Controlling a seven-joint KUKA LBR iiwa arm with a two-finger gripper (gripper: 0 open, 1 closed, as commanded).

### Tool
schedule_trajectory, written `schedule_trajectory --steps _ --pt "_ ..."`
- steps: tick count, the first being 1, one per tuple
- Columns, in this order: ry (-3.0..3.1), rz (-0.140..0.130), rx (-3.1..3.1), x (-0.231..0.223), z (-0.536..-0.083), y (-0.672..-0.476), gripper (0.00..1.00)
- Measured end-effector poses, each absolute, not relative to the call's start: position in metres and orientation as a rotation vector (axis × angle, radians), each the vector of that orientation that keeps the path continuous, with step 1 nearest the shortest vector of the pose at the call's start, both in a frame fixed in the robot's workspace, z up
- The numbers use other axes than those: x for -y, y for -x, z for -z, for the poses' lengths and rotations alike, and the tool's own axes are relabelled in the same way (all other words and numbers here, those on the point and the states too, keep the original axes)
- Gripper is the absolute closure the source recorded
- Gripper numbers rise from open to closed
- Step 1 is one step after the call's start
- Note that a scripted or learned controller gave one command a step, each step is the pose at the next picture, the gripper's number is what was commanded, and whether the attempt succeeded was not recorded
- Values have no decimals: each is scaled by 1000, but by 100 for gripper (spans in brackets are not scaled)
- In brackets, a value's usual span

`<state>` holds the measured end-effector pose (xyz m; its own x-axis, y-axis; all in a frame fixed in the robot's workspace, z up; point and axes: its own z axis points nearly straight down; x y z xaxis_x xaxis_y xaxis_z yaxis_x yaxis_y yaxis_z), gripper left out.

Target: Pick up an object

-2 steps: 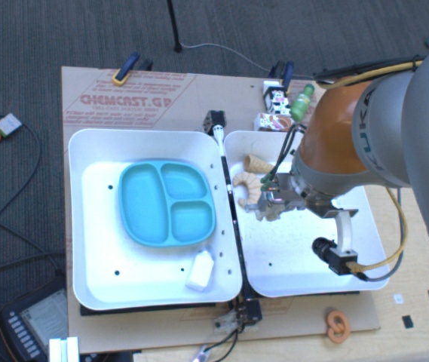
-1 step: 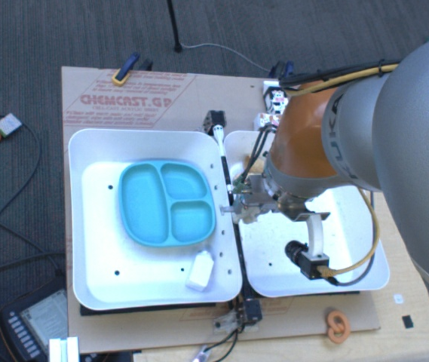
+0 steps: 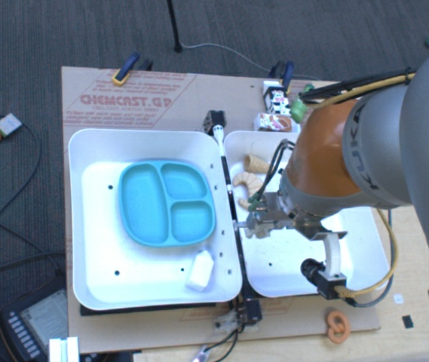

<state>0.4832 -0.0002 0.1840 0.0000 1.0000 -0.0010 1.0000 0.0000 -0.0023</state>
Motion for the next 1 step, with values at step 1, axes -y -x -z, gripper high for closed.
schedule_trajectory --steps 1 --pt "2223 -2 2222 42 -184 -557 100"
